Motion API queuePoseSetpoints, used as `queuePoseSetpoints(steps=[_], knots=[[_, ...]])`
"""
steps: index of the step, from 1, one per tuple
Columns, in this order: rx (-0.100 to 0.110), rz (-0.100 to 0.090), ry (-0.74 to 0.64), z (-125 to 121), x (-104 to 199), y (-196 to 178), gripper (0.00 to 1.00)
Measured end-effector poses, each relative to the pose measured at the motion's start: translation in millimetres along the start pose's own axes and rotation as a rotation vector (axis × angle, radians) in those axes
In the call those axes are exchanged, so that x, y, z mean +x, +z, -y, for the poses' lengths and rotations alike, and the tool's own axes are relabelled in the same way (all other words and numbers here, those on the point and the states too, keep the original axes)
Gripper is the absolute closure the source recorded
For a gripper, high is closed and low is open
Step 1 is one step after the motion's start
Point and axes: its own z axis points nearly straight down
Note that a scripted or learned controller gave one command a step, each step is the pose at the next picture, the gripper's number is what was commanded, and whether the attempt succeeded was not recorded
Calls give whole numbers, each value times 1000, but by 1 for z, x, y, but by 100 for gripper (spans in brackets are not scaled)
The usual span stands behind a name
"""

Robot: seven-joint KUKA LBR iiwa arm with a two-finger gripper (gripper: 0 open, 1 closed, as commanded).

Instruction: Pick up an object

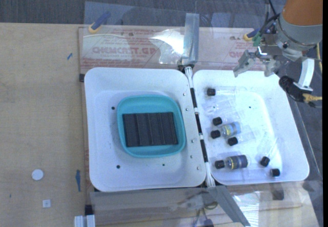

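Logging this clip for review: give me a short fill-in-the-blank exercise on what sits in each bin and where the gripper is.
1. The teal tray with dark slots lies in the ____ bin.
2. The small clear vials with black caps lie in the ____ bin.
3. The gripper hangs over the right bin's ____ edge.

Missing words: left; right; far

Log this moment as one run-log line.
arm: above right bin's far edge | pincer: holding nothing | vials: in right bin | teal tray: in left bin
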Motion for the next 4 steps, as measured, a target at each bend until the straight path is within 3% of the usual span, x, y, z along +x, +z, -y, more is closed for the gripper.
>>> queuePoseSetpoints(steps=[1, 2, 3, 4], knots=[[-1, 0, -67, 56, -2, 125, 0], [-8, 1, -125, 100, -20, 187, 0], [-14, 1, -125, 98, -19, 176, 100], [-2, 0, -33, 54, 57, 90, 100]])
